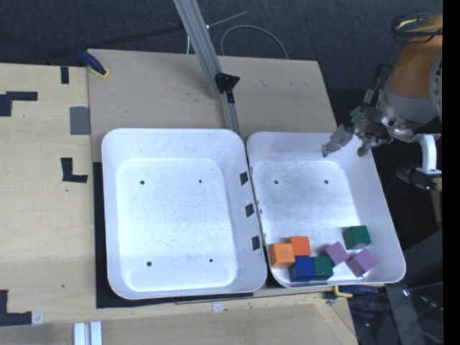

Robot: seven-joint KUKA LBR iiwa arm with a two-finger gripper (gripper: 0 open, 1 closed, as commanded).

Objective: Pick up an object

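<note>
Several small blocks lie clustered at the near end of the right bin (pixel 374 192): two orange blocks (pixel 282 254), a blue block (pixel 303 267), a small green block (pixel 323 267), a darker green block (pixel 356 236) and two purple blocks (pixel 361 262). My gripper (pixel 348 146) hovers over the far right corner of that bin, well away from the blocks. Its two fingers (pixel 331 147) are spread open with nothing between them.
The left bin (pixel 115 192) sits beside the right one, the two meeting at a ridge with black clips (pixel 249 209). A slanted metal pole (pixel 205 45) crosses the bench behind the bins. A blue and yellow tool (pixel 93 63) lies at the far left.
</note>
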